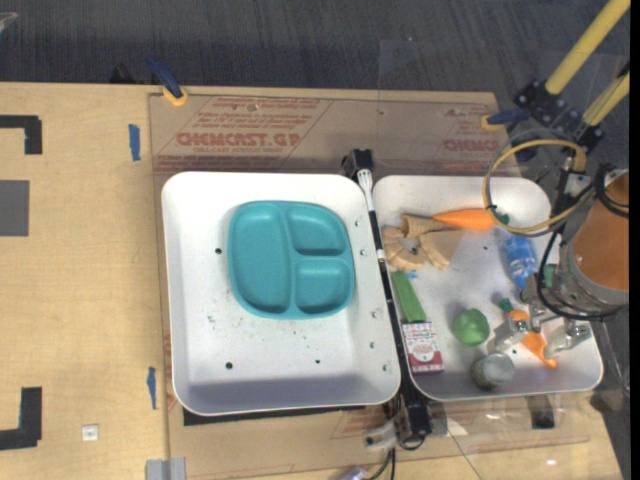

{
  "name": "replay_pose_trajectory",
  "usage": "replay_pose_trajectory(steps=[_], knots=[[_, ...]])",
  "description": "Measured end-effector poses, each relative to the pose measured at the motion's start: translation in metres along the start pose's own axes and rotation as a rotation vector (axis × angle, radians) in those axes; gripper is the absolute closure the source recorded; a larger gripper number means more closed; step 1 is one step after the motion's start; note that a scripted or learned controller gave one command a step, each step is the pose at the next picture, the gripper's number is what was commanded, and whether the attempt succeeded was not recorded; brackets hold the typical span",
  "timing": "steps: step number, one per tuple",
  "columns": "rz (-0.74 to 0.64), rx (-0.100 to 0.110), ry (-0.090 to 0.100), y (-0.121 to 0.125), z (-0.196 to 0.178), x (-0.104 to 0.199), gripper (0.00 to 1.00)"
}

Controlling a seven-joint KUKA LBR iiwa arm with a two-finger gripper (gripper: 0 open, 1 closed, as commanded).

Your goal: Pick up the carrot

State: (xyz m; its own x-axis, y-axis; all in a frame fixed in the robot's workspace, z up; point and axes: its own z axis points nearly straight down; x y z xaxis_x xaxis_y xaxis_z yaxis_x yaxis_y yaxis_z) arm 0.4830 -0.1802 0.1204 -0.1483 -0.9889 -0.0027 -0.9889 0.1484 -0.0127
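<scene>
while the arm [600, 253] reaches in from three o'clock, the gripper [532, 334] sits low over the right bin [530, 193], toward its five o'clock corner, and whether its fingers are spread or closed cannot be told from this height. a small orange piece [537, 346] shows right at the fingertips, though it is unclear if it is part of the tool or a loose item. at about nine o'clock from the gripper lies a green ball [470, 325], and at seven o'clock a grey round object [492, 370]. a blue bottle [519, 259] lies at twelve o'clock. the carrot [466, 220] lies farther off at eleven o'clock, near the bin's far wall, well apart from the gripper, beside a wooden toy [415, 245]. a green-and-red stick [415, 320] lies along the bin's left wall. the left bin [200, 338] holds a teal divided plate [292, 258].
</scene>
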Motion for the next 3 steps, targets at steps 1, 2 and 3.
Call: replay_pose_trajectory(steps=[1,2,3], knots=[[0.071,0.006,-0.011,-0.009,0.027,0.021,0.0],[0.069,0.022,-0.01,-0.014,0.015,0.02,1.0],[0.069,0.019,-0.01,-0.013,0.015,0.02,0.0]])
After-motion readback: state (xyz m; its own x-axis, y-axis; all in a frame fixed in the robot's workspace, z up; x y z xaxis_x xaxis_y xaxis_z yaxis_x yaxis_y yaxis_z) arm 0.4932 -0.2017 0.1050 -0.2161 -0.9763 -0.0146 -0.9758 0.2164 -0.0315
